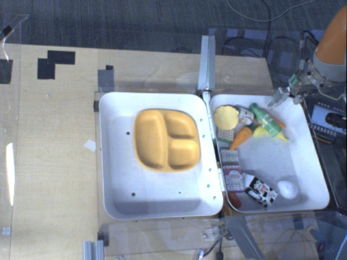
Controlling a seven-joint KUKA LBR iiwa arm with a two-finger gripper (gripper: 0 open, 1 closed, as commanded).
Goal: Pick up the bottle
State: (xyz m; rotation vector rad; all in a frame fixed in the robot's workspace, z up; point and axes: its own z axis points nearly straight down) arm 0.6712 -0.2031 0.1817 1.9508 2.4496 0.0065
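Observation:
The green bottle (262, 118) lies on its side in the back of the right bin (312, 161), its neck pointing to the back left. An orange carrot (241, 137) and a yellow piece (274, 134) press against it. My gripper (286, 93) hangs over the right bin's back right corner, up and to the right of the bottle and apart from it. Nothing shows in its grasp. The grey arm with its orange band (333, 43) comes in from the right edge.
A yellow round item (226, 116) lies left of the bottle. A printed box (231, 170), a black-and-white item (261, 191) and a white egg-like ball (287, 189) lie nearer the front. The left bin (116, 188) holds a yellow divided tray (165, 140). A metal post (206, 64) stands between the bins.

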